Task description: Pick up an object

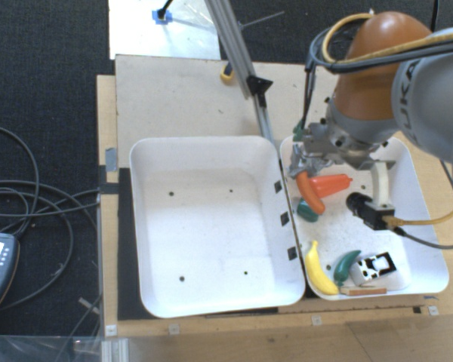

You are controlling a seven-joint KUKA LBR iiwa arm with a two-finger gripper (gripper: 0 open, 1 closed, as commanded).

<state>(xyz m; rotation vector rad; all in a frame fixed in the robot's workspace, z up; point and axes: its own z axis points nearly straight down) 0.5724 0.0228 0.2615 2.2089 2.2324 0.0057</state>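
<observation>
The gripper (308, 166) hangs low over the right bin (426, 266), at about eleven o'clock within it. Whether it is open or holding anything, I cannot tell. Two orange carrot-like toys (322, 186) lie just below it, with a teal piece (309, 212) at their six o'clock. A yellow banana (318, 268), a green toy (346, 264) and a black-and-white block (374, 267) sit near the bin's six o'clock rim.

Wooden bench (189, 96) bearing two white bins (211, 225) side by side.
</observation>
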